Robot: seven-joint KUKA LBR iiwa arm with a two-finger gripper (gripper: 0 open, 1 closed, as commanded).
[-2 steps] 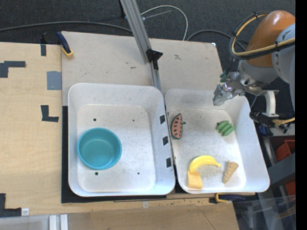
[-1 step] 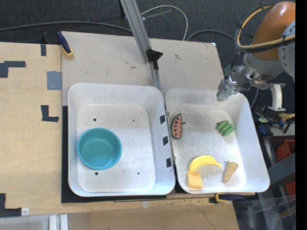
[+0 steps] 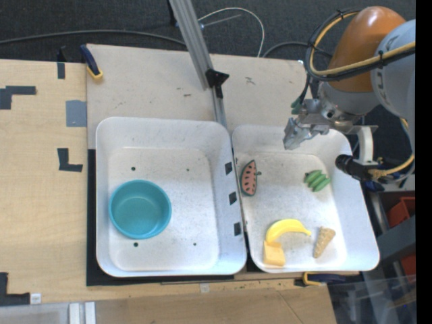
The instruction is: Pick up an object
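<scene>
- My claw [image 3: 297,135] is hanging over the far rim of the right bin [image 3: 361,245], with nothing between its fingers that I can see — how wide it is standing I cannot tell from this slant.
- The pickable things are all lying on the right bin's floor: the green piece [image 3: 316,179] is sitting nearest me, the watermelon slice [image 3: 249,177] is resting close by the left wall, and the banana [image 3: 287,230], the yellow block [image 3: 274,254] and the cone [image 3: 324,241] are lying toward the near end.
- What I am judging risky:
  - the watermelon slice is lying so near the wall that a finger may be striking the rim on the way down;
  - the banana is touching the yellow block — closing there could be nudging one aside and catching neither;
  - the green piece is small and low, so I may be pinching above it.
- Counting: two bins, five items in the right one, and one blue bowl [image 3: 140,209] in the left bin [image 3: 162,130].
</scene>
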